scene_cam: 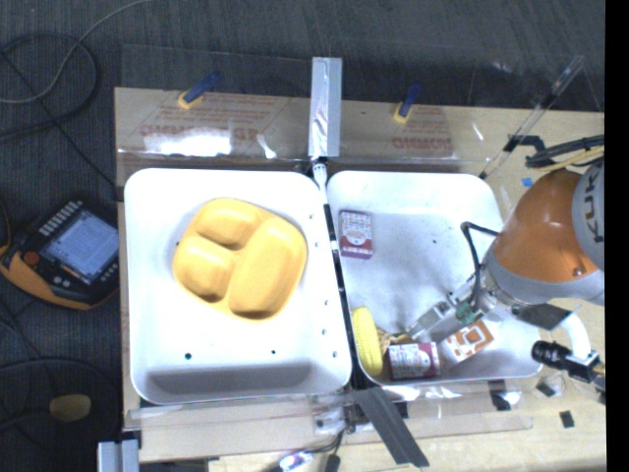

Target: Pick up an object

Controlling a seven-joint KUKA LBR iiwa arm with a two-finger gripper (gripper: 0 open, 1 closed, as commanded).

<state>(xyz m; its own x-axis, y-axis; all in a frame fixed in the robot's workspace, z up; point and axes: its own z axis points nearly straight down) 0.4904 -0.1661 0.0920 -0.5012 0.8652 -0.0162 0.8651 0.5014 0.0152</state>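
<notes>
My gripper (pixel 439 320) reaches down into the front part of the right bin (pixel 423 214), coming in from the right under the orange wrist band. Its tip hangs just above a dark red can (pixel 413 361) lying on its side and beside a small orange and white box (pixel 468 341). A yellow banana-like piece (pixel 366 342) lies along the bin's left wall, next to the can. A small red and white packet (pixel 356 234) lies flat at the back left of the same bin. I see nothing held in the gripper.
A large yellow lumpy object (pixel 239 257) fills the middle of the left bin (pixel 157 362). A handheld controller (pixel 69 254) lies on the floor to the left. Cables and small parts sit on the bench at the right.
</notes>
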